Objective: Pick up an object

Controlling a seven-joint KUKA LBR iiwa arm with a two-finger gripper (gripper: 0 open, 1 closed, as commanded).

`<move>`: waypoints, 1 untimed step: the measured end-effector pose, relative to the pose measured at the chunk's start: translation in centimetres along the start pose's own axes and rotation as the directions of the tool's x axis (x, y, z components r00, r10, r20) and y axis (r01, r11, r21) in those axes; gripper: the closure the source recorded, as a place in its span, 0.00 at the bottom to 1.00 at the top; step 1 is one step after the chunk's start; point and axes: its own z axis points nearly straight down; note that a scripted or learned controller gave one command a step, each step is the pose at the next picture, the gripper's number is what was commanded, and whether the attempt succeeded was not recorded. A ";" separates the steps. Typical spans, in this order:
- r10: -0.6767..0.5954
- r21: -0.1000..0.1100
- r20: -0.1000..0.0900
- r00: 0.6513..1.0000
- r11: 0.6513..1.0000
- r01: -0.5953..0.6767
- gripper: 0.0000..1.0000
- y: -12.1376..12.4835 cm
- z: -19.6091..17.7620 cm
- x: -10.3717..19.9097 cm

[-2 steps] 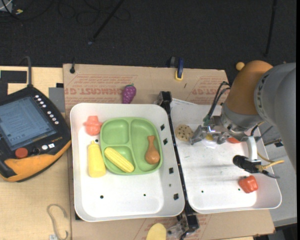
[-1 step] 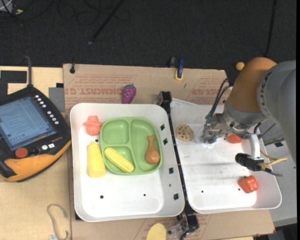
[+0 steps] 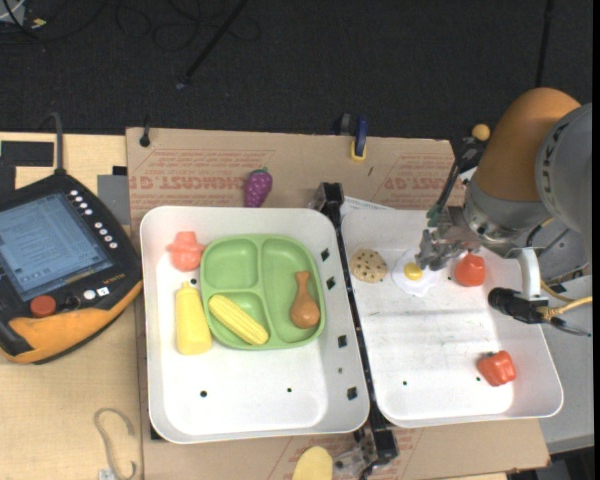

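**Hand down over the fried egg at the back of the right bin**

Working from the near edge, I see a yellow rounded plastic piece (image 3: 313, 462) lying on the worktop (image 3: 60, 408) just outside the bins, beyond anything the program would reach. Inside the right white bin (image 3: 450, 408), a red plastic pepper (image 3: 496, 368) sits alone toward the near right corner, well apart from the rest, so I judge it an easy target left for later.

In the left white bin (image 3: 240, 408), a green sectioned plastic plate (image 3: 261, 259) carries a yellow toy corn cob (image 3: 239, 319) and a brown toy chicken drumstick (image 3: 303, 302) in separate compartments. A yellow squeeze bottle (image 3: 191, 319) lies just beside the plate's left rim, with a pink toy piece (image 3: 184, 251) behind it.

Farther back in the right bin sit a tan speckled toy cookie (image 3: 368, 265), a white toy fried egg with a yellow yolk (image 3: 414, 273), and a red rounded toy, perhaps a tomato (image 3: 470, 270), strung in a row. My hand (image 3: 429, 258) hangs low between the egg and the tomato, right at the egg's edge. I read this as an attempt on the egg, which rests flat on the bin floor.

The fingers are dark and bunched together, and I cannot tell how far apart they stand. Nothing is visibly between them, so I would not call anything gripped.

Beyond the bins, a purple toy grape bunch (image 3: 258, 186) rests on the cardboard sheet (image 3: 400, 173).
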 end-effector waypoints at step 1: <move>-0.003 0.001 -0.001 1.000 1.000 0.003 1.00 -0.3 -4.4 0.3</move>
